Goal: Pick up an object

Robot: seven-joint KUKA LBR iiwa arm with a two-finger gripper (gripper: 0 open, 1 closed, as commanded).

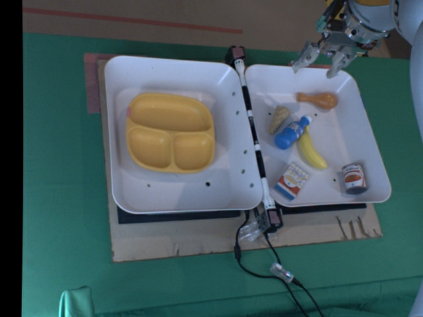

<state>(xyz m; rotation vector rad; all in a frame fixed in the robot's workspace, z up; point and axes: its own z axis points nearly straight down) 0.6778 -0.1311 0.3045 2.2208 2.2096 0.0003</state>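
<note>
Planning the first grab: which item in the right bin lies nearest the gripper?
The chicken drumstick, at the bin's far side just below the gripper; the bottle, banana, carton and can lie farther off.

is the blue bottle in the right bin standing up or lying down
Lying down. The blue bottle rests on its side on the bin floor, white cap pointing up-right, beside the banana.

Both bins (132, 190) look like smooth, glossy white plastic. The yellow tray (170, 132) is shiny plastic. Matt green cloth (59, 177) covers the worktop, under rough brown cardboard (178, 246).

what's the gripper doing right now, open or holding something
Gripper: open, nothing between its fingers, above the far edge of the right bin, near the chicken drumstick.
</note>
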